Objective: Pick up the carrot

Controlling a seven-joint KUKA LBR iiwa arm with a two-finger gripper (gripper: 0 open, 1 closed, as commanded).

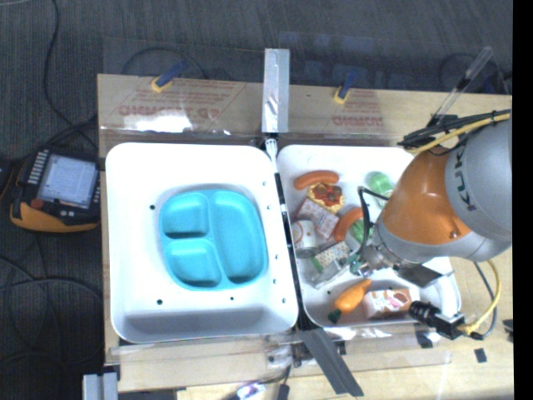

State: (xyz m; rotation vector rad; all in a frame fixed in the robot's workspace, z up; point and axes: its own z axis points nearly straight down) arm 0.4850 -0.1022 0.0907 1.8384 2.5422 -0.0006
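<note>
The carrot (353, 293), orange with a green stub at its lower left end, lies near the front of the right bin (310, 307). My gripper (365, 262) hangs just above and slightly right of it, under the orange wrist band, close to the carrot's upper end. The wrist hides most of the gripper. Whether it touches the carrot cannot be made out.
A sausage (318, 177), a pizza slice (326, 195), a green item (379, 182), an orange-red piece (348, 222) and small packets (315, 217) crowd the right bin. A red-labelled pack (390, 302) lies right beside the carrot. The left bin (133, 190) holds a blue divided tray (215, 236).
</note>
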